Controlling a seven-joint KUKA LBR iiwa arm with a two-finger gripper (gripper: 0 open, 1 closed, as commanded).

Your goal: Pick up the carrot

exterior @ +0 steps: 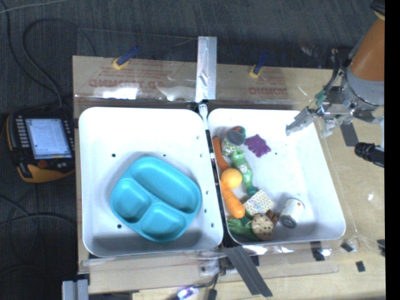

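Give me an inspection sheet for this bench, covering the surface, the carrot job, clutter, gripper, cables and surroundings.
Surface: bench bears two white bins; left bin holds a blue divided tray.
Job's things: carrot lies in the right bin along its left wall, among other toys, not grasped.
Clutter: orange ball, purple piece, checkered block, die, small cylinder, green pieces.
Gripper: gripper hovers over the right bin's upper right corner, away from the carrot, holding nothing.
Cables: black cables on the floor at the upper left.
Surroundings: dark carpet; handheld pendant left of the bench.
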